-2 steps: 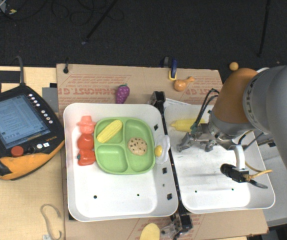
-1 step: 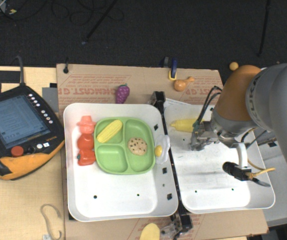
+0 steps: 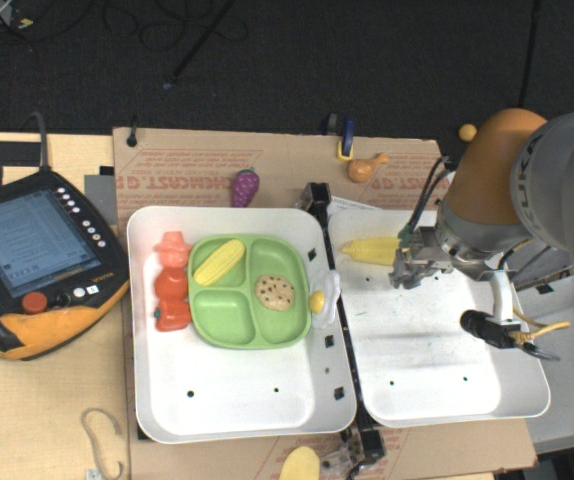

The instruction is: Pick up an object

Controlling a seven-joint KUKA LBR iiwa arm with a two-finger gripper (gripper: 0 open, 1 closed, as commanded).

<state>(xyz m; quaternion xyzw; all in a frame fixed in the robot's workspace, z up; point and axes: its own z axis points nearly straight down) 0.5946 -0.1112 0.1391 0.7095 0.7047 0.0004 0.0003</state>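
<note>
the gripper (image 3: 408,273) hangs low in the right bin (image 3: 447,388), just right of a yellow corn cob (image 3: 369,251); i cannot tell how it stands.

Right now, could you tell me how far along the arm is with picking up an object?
Nothing looks lifted yet. The two-finger gripper is low in the right white bin, beside the yellow corn cob lying on the bin floor; whether it touches the cob is unclear. Grasping and raising are left. The green divided plate, with its second corn cob and cookie, sits in the left bin.
</note>
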